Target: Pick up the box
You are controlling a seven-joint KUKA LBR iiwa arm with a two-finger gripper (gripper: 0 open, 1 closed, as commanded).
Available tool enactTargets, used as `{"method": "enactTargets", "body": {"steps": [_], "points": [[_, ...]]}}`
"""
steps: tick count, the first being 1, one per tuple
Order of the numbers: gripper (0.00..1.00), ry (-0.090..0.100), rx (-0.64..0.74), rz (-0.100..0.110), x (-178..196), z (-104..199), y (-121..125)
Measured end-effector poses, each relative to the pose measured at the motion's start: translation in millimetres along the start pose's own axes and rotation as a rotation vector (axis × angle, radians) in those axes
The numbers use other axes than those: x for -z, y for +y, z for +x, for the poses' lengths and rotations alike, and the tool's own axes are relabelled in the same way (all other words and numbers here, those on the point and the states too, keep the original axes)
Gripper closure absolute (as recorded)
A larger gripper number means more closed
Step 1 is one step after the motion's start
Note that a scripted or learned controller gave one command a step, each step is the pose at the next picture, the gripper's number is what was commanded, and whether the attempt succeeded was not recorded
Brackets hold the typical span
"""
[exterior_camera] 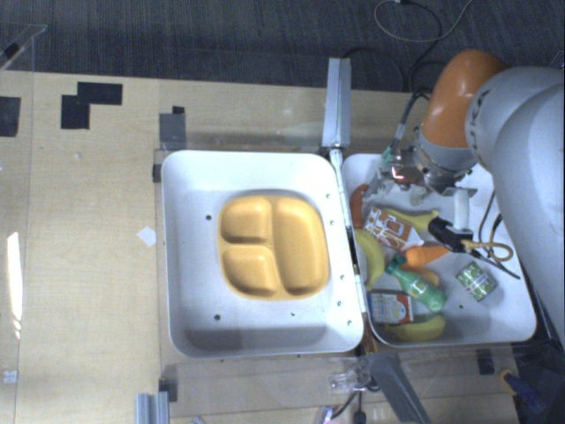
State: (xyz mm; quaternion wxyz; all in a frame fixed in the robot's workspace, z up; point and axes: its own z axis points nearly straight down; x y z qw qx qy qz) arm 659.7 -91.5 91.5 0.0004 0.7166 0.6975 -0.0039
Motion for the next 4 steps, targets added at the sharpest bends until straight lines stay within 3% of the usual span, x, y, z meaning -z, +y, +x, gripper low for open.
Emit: {"method": "enactTargets", "body": {"steps": [1,2,3,4], "points": [[0.0,0.006,-0.035,-0.013,-3.9,-7.9,-47.4],[0.0,0.004,-0.021,-0.002,-4.5,-7.0,1.4],[0.0,0.004,-0.129,-0.013,-4.5,-75.4,-42.7],[0.0,0.006,-0.077,-0.01,-6.6,-94.4,13.8]]}}
